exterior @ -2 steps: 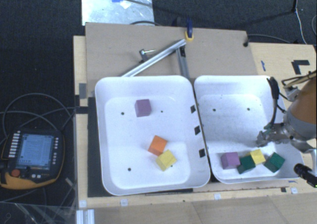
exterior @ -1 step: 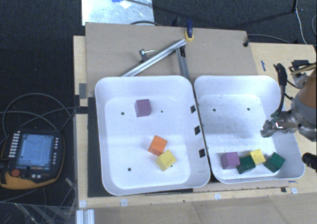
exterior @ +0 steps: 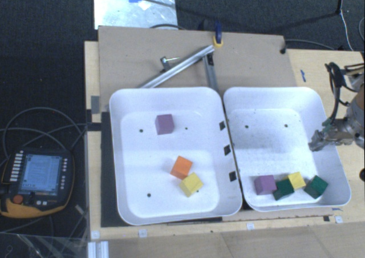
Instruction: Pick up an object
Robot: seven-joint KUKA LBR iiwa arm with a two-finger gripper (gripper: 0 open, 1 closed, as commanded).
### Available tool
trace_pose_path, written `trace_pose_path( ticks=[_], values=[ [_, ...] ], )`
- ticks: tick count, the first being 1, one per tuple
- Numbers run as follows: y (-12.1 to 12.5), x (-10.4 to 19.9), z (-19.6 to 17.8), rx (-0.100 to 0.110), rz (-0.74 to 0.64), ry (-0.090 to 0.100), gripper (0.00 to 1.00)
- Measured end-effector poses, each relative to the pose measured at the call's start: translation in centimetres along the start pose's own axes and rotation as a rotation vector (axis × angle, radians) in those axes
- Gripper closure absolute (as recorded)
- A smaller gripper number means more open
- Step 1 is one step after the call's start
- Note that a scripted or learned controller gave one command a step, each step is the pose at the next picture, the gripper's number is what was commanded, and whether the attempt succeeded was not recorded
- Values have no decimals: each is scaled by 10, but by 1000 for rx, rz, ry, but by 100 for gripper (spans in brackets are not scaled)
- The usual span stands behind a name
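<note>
While four blocks line the right bin's [exterior: 274, 103] near wall, namely purple block [exterior: 264, 184], dark green [exterior: 283, 189], yellow [exterior: 296, 180] and green [exterior: 316, 186], the gripper [exterior: 317, 141] hovers above them at the bin's right rim, holding nothing (finger state unclear). The left bin [exterior: 165, 96] holds purple [exterior: 164, 124], orange [exterior: 181, 166] and yellow [exterior: 191, 184] blocks.

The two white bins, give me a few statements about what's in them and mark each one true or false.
1. The left bin holds three blocks. True.
2. The orange block touches the yellow block beside it. True.
3. The right bin holds only one block. False: four sit along its near edge.
4. The gripper is over the left bin. False: it is at the right bin's right side.
5. The purple block in the left bin stands apart. True.
</note>
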State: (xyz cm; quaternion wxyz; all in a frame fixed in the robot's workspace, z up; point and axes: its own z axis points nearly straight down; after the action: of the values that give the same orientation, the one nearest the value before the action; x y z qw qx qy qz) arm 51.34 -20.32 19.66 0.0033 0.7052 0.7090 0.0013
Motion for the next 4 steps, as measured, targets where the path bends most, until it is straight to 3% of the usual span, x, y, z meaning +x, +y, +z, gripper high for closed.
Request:
trace_pose_path(
  ticks=[1,3,4],
  values=[
    [2,-1,-54,-1,-1,0,100],
    [34,103,-52,3,-6,4,100],
    [34,152,-48,5,-5,5,100]
  ],
)
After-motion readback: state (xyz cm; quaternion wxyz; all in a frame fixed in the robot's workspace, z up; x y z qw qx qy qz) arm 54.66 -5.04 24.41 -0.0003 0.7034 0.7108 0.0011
